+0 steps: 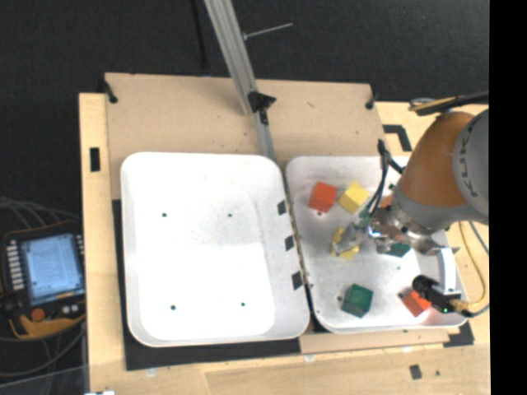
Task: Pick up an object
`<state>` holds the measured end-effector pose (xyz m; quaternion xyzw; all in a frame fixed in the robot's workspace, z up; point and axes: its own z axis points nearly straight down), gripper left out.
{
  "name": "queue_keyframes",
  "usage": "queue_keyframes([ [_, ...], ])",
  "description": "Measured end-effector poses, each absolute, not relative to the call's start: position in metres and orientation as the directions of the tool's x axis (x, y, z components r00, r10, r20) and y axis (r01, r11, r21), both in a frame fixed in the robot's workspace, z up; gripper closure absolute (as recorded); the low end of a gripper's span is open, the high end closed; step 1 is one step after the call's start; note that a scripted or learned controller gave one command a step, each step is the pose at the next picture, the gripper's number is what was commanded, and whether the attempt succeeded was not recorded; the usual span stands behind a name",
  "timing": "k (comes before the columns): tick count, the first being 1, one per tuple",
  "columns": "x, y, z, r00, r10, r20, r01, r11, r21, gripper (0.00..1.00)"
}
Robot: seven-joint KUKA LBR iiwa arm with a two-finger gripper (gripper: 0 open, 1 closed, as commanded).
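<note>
In the right bin (329, 323) my gripper (352, 235) hangs low near the middle, reached in from the right under the grey and orange arm (436, 179). A small yellow piece (344, 248) lies right at the gripper's tip, partly hidden by it. An orange cube (323, 197) and a yellow cube (356, 197) sit just behind the gripper. A green cube (356, 299) rests near the front wall. A red-orange block (414, 303) lies at the front right. A teal piece (399, 251) peeks out under the wrist.
The left bin (132, 220) stands beside the right one, split from it by a rim with black clips (290, 241). A metal pole (235, 48) slants up from the back of the bench. A black cable fitting (428, 289) sits by the red-orange block.
</note>
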<state>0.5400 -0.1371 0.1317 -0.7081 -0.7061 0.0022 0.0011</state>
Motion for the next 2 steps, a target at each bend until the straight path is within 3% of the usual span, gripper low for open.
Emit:
queue_keyframes([
  [1, 0.542, -0.138, 0.099, 0.002, 1.0, 0.0, 1.0, -0.002, 0.006, 0.0],
  [2, 0.543, -0.138, 0.11, 0.009, 1.0, 0.001, 1.0, -0.009, 0.01, 1.0],
])
